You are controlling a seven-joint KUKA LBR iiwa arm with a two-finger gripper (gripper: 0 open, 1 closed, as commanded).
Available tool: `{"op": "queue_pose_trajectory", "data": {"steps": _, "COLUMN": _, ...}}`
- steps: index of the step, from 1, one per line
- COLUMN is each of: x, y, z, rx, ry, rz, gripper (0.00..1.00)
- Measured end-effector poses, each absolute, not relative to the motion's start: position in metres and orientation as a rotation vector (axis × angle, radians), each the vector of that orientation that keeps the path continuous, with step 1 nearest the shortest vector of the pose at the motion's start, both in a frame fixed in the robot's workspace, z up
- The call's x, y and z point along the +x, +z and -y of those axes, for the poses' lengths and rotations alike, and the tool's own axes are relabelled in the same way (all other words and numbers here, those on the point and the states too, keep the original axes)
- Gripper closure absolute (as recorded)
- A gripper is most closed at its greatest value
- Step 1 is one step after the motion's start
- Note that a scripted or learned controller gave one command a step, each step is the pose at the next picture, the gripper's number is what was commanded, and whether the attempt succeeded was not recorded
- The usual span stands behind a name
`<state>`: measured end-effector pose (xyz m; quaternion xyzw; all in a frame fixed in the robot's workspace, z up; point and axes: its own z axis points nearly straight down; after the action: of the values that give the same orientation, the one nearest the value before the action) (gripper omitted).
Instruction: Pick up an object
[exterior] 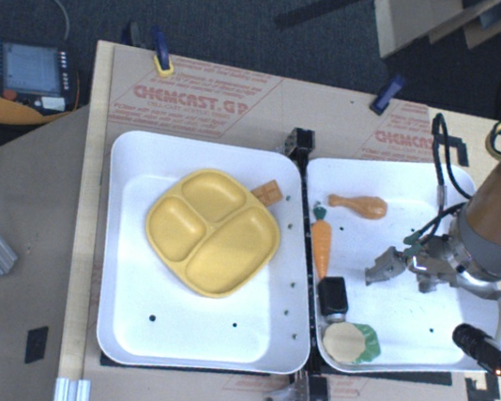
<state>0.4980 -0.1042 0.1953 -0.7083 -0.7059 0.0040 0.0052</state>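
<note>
Now, your pincer [389,269] hangs with fingers spread and nothing between them, mid right bin [405,187]. Pick one target: the carrot [320,246] at nine o'clock lies tight along the bin wall; the drumstick [360,205] at eleven o'clock sits freer. Mind the black block [332,296] and round lid [349,343] at seven o'clock.

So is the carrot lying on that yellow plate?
No, the carrot lies in the right bin; the plate sits in the left bin.

Dark blue-grey carpet floor [216,8] all around the tan bench board [86,215] – a handheld control pendant [26,76] lies left of it, blue clamps [161,51] grip its far edge.
</note>
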Motion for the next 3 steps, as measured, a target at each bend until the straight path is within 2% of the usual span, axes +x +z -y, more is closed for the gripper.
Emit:
{"op": "queue_pose_trajectory", "data": {"steps": 1, "x": 0.501, "y": 0.201, "z": 0.104, "rx": -2.221, "ry": 0.0, "rz": 2.221, "gripper": 0.0}}
{"op": "queue_pose_trajectory", "data": {"steps": 3, "x": 0.494, "y": 0.107, "z": 0.112, "rx": -2.229, "ry": 0.003, "rz": 2.218, "gripper": 0.0}}
